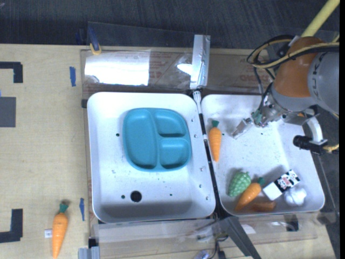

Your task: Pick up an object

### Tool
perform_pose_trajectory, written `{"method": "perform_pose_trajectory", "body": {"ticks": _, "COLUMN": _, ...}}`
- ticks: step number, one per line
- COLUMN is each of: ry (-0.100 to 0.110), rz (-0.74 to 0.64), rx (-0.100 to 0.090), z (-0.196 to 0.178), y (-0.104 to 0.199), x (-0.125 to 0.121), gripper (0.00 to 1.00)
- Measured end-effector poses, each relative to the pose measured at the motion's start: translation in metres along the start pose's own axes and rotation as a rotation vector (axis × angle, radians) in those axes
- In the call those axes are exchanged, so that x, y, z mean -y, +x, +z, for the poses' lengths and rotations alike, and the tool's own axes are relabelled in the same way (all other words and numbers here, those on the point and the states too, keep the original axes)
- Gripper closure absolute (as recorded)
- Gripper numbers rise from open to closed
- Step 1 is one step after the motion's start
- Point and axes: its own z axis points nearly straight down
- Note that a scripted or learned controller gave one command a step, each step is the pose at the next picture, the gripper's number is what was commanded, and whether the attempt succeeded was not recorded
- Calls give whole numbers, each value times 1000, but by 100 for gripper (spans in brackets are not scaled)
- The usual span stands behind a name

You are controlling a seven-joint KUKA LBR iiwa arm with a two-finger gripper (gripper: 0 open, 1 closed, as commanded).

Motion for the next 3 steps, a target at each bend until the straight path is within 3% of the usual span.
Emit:
{"method": "perform_pose_trajectory", "body": {"ticks": 1, "ry": -2, "rz": -186, "rx": 1, "z": -1, "y": 72, "x": 69, "gripper": 0}}
{"method": "perform_pose_trajectory", "body": {"ticks": 2, "ry": -6, "rz": 29, "rx": 2, "z": -102, "y": 75, "x": -33, "gripper": 0}}
{"method": "perform_pose_trajectory", "body": {"ticks": 3, "ry": 2, "rz": 37, "rx": -1, "z": -99, "y": 98, "x": -37, "gripper": 0}}
